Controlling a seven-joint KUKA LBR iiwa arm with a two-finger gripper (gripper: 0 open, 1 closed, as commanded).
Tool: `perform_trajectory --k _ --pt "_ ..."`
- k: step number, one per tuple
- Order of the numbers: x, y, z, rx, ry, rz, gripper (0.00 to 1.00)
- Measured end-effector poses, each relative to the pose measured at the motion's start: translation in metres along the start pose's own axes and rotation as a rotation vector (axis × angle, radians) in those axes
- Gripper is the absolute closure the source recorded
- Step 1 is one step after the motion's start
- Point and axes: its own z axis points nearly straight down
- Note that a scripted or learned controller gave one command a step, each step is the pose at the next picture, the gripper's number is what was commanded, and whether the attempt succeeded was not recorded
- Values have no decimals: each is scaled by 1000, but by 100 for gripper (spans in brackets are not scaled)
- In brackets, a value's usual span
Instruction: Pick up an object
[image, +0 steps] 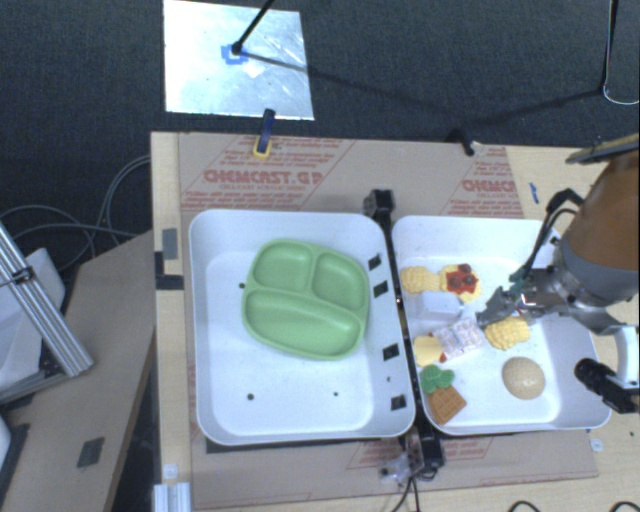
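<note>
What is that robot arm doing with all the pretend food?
The robot arm reaches in from the right, and its end effector is down in the right bin, among the toy food. It sits right next to a yellow corn cob and a small clear packet. A tan egg-shaped piece lies nearby. It is trying to pick something up, but nothing is visibly held. The left bin holds a green divided plate.
</note>
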Motion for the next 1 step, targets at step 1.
perform_trajectory --k 1 --pt "0 1 -6 5 1 1 100"
